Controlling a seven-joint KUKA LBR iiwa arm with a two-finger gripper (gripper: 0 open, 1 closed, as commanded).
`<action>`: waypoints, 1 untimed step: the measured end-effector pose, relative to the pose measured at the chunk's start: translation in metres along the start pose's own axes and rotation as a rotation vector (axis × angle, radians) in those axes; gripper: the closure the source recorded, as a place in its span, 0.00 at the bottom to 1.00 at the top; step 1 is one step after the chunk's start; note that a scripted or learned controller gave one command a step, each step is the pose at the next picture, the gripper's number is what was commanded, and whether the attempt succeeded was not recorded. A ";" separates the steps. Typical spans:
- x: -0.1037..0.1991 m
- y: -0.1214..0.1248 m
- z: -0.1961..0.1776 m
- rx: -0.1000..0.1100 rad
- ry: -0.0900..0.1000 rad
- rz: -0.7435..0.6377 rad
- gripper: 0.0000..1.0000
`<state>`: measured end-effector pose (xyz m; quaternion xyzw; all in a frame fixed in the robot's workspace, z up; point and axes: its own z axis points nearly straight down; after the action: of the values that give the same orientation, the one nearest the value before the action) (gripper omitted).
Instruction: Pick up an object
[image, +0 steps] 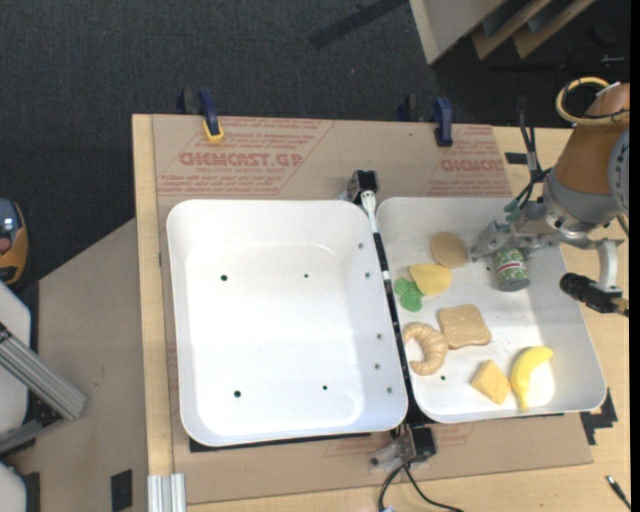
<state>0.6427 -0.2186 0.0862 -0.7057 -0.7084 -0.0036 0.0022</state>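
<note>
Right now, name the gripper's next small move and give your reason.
Probably a short straight lift: the gripper sits low over the green can in the right bin, and raising it would show whether the can comes up. The tan round piece lies close beside.

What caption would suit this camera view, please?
End effector above a green can in the right bin among toy foods.

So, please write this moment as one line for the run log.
task: pick up an object | gripper: over can in right bin | grasp: cannot tell | lifted: not yet
</note>
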 end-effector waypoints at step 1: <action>-0.004 0.000 -0.010 -0.001 -0.009 0.002 1.00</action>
<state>0.6423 -0.2231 0.0965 -0.7064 -0.7079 -0.0006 -0.0014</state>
